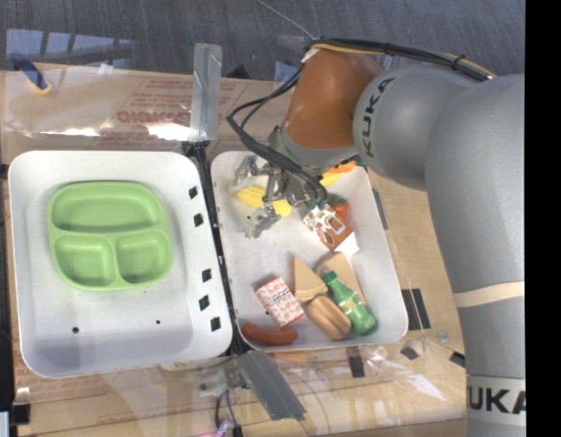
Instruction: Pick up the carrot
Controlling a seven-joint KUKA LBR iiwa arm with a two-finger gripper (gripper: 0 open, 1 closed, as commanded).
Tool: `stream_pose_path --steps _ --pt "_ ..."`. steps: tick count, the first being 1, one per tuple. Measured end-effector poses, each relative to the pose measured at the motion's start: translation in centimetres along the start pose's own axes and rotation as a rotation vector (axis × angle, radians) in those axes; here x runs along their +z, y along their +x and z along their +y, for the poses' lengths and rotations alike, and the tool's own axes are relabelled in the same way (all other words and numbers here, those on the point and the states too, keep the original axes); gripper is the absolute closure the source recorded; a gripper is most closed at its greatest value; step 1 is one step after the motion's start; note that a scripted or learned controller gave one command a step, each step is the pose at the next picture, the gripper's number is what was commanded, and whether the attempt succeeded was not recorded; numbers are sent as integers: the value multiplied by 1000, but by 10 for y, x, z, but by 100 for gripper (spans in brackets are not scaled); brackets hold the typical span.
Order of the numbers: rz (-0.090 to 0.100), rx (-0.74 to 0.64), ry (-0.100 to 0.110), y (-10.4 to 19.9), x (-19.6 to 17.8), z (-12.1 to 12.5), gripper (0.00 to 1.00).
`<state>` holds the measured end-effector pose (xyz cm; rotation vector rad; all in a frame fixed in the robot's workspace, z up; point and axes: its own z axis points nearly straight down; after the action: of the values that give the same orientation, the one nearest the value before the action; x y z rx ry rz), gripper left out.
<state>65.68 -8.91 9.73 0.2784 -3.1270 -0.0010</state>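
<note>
Carrot [346,167] glimpsed as an orange sliver with a green tip at the far right of the right bin [382,244], mostly hidden under the arm's orange band [321,98]; gripper [270,198] lowered just left of it, over the bin's far left part, among yellow corn [253,195]; fingers [259,224] metal and tangled with the toys beneath, spread or closed impossible to tell; nothing plainly caught between them; red and white packet [328,224] lying just right of the gripper, near the bin's middle; toward the near side, a pink patterned carton [280,300], a tan wedge of cheese or bread [306,280], a green bottle [347,300] tilted across a hot dog bun [326,318]; a reddish sausage [270,334] along the near wall; left bin [25,244] alongside, touching the right one, holding a green three-part tray [110,233] in its far half; grey arm [463,180] sweeping in from the right and covering the bench's right edge; black cables looped from the wrist over the bin's far rim; grey tape and clear plastic sheeting on the brown bench [98,98] beyond.
</note>
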Motion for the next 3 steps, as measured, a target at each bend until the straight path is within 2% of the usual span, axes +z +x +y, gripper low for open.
stream_pose_path --steps 1,2,3 --pt "-6 -3 2 -2 -13 1 100" --pt "-23 97 5 -9 -183 36 100" --pt "-8 11 6 10 -184 -53 100"
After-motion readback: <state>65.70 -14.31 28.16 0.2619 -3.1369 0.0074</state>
